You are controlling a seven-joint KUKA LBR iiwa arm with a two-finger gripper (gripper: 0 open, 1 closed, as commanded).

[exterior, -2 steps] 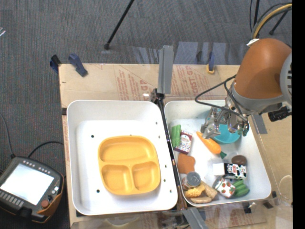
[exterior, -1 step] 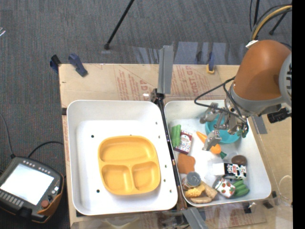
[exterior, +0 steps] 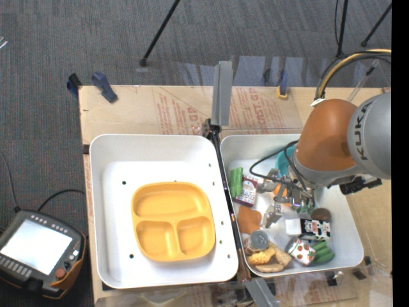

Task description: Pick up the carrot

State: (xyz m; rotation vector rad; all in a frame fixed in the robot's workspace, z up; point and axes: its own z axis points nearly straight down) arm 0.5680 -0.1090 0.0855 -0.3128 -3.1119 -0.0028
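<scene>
The carrot (exterior: 249, 219), a short orange wedge, lies on the floor of the right bin (exterior: 353, 232), close to its left wall. My gripper (exterior: 278, 204) hangs low under the orange-banded wrist, just right of the carrot and a little above it. Cables and the wrist body cover part of it. Nothing orange shows inside it that I can make out as the carrot.
Around the carrot lie a green vegetable (exterior: 237, 181), a purple-and-white packet (exterior: 248, 190), a grey can (exterior: 259, 240), yellow-brown snacks (exterior: 269, 258), a black-and-white carton (exterior: 315, 228) and a red-and-white item (exterior: 300, 251). The left bin (exterior: 112, 171) holds a yellow divided plate (exterior: 172, 221).
</scene>
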